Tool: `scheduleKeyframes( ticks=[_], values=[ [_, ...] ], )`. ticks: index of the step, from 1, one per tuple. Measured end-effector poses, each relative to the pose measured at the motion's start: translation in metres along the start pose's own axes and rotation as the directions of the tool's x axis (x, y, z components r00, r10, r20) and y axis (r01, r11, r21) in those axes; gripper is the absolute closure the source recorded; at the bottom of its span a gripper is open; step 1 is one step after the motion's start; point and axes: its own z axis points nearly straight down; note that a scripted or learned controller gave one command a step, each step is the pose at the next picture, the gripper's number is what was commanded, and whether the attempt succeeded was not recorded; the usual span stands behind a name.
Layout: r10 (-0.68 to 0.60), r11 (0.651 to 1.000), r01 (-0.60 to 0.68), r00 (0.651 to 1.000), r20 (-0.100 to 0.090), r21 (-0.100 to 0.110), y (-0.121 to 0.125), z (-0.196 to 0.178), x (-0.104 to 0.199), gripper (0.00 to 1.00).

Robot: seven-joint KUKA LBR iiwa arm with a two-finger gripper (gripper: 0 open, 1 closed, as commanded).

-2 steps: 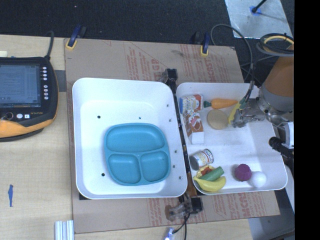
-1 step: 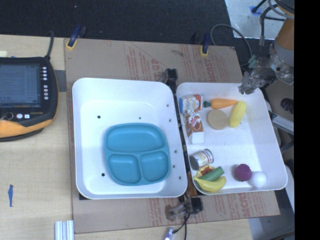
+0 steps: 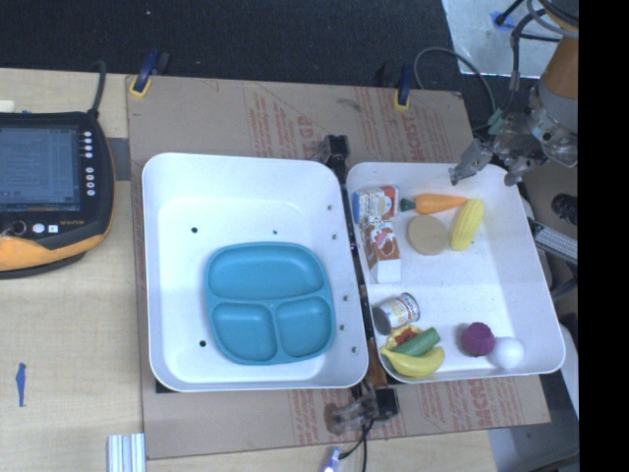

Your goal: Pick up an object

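The right white bin (image 3: 526,283) holds a small printed carton (image 3: 376,226), a carrot (image 3: 439,203), a yellow corn cob (image 3: 467,223) and a tan round disc (image 3: 428,235) near its far end. A tin can (image 3: 397,312), a banana (image 3: 414,363) with a green vegetable (image 3: 423,342) on it, a purple ball (image 3: 478,338) and a white ball (image 3: 509,352) lie at the near end. My gripper (image 3: 486,173) hangs over the bin's far right corner, above and right of the corn. It is open with nothing between its fingers.
The left white bin (image 3: 177,224) holds a blue divided plate (image 3: 268,301). A teach pendant (image 3: 44,180) lies on the bench at far left. Clamps (image 3: 145,72) pin the cardboard sheet at the back. Cables loop behind the arm at upper right.
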Motion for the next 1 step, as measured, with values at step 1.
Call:
scheduleKeyframes(
  ticks=[1],
  values=[
    [0.000, 1.000, 0.000, 1.000, -0.001, 0.013, 0.0067, 0.1343, -0.0328, 0.00]
  ],
)
